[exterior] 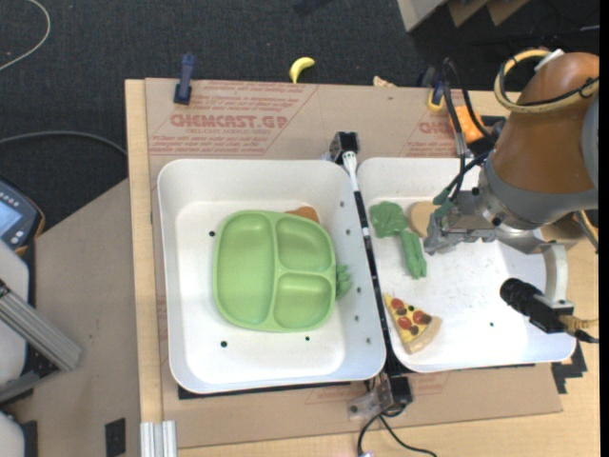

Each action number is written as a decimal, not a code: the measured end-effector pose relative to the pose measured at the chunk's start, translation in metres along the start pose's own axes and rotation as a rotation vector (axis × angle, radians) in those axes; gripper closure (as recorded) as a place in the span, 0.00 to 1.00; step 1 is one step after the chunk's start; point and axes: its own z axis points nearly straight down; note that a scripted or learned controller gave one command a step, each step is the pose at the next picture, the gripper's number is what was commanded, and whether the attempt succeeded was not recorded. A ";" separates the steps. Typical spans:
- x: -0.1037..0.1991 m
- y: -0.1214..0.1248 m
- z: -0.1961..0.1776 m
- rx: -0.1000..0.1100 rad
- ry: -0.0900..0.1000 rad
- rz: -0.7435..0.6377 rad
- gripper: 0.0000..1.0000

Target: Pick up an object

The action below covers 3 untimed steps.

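Note:
My gripper (pixel 445 236) hangs low over the right bin (pixel 495 355), near its upper middle, under the grey and orange wrist. A green leafy toy vegetable (pixel 401 237) lies just to its left, its stem pointing toward the bin's front. A tan round object (pixel 421 217) peeks out beside the gripper, partly hidden by it. A toy pizza slice (pixel 413 321) lies in the right bin's front left corner. The wrist body hides the gap between gripper and bin floor.
The left bin (pixel 186 255) holds a green divided plate (pixel 276 272), with an orange object (pixel 304 213) behind it and a small green piece (pixel 343 279) at its right edge. A black clip (pixel 344 147) sits on the ridge between the bins. A yellow toy banana (pixel 302 67) lies off the bench.

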 end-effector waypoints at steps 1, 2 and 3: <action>0.065 -0.028 -0.003 0.018 0.002 0.001 1.00; 0.162 -0.024 -0.087 0.005 0.003 -0.004 1.00; 0.065 0.012 0.065 0.026 -0.005 0.017 1.00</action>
